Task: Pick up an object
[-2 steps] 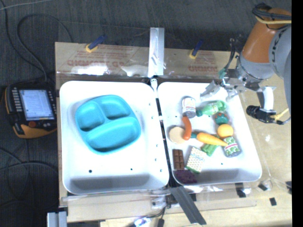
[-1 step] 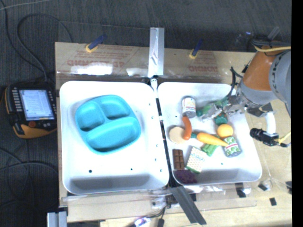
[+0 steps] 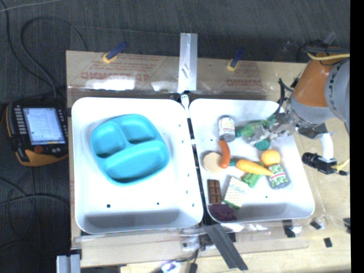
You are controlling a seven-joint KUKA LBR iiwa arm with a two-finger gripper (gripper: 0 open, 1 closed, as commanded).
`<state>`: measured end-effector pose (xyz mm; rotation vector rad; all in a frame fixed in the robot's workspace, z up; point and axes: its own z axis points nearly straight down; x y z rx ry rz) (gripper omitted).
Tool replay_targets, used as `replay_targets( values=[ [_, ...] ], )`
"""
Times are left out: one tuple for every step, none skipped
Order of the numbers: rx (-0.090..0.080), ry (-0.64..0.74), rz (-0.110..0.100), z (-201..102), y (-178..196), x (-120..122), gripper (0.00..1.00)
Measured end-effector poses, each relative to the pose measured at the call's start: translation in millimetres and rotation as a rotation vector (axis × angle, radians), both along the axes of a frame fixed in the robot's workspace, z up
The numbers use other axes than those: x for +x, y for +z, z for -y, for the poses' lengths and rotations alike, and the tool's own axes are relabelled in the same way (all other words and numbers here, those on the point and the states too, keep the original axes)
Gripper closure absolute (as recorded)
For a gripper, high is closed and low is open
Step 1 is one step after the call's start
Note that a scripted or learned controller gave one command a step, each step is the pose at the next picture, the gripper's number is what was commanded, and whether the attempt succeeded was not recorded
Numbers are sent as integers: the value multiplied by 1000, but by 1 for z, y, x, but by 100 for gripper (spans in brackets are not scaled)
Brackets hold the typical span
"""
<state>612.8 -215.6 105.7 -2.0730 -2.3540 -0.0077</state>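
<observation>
gripper [image 3: 272,127] down in the far right corner of the right bin [image 3: 301,206], can't really tell how the fingers are set, hovering right by a green toy [image 3: 248,131], carrot [image 3: 253,166] and small can [image 3: 227,128] nearby, blue divided plate [image 3: 129,147] over in the left bin [image 3: 82,209]

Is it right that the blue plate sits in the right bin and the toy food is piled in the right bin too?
Not quite. The camera view shows the blue plate in the left bin. The toy food is indeed in the right bin.
</observation>
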Motion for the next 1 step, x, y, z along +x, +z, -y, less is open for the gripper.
replay_targets(
  values=[
    [-8, -126, -1, -54, 81, 29, 100]
  ],
)
